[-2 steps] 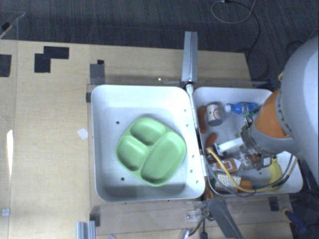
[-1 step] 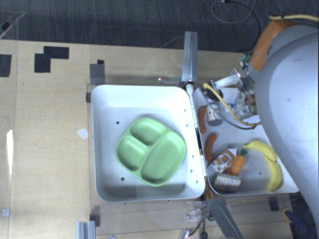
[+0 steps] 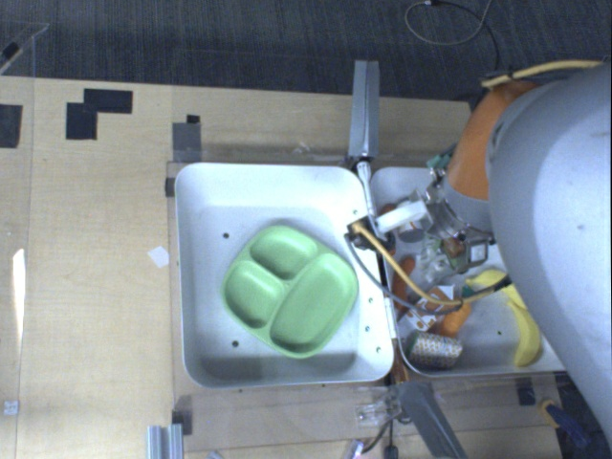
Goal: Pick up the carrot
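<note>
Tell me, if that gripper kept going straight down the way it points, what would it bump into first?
Probably the carrot, the orange thing just below the gripper in the right bin. Depth is hard to judge from above, and cables clutter that spot.

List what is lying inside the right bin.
In the right bin: a yellow banana, an orange carrot partly under the gripper, and a speckled grey object. The arm covers the bin's right and upper parts.

One fixed camera looks down at a slant on the bench (image 3: 86, 256) from above, taking in both white bins (image 3: 201, 285) side by side.
</note>
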Robot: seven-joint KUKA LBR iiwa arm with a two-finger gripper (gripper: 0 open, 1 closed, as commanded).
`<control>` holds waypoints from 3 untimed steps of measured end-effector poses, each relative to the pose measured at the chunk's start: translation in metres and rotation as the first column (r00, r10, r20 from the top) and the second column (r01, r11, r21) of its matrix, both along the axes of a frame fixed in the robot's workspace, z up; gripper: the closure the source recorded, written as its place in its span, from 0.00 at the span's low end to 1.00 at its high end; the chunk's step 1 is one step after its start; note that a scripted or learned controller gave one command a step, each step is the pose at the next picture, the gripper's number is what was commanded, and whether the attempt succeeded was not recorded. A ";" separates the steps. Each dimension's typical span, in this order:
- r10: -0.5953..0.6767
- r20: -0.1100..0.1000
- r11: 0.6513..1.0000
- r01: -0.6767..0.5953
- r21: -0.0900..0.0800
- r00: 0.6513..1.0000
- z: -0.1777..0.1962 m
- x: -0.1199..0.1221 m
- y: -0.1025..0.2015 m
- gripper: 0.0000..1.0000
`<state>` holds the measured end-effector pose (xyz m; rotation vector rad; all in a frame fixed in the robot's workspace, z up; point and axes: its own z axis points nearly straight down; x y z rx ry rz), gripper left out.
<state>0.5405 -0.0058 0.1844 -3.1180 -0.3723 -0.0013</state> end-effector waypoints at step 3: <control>0.142 -0.001 0.990 -0.142 0.000 0.990 -0.001 -0.053 0.071 1.00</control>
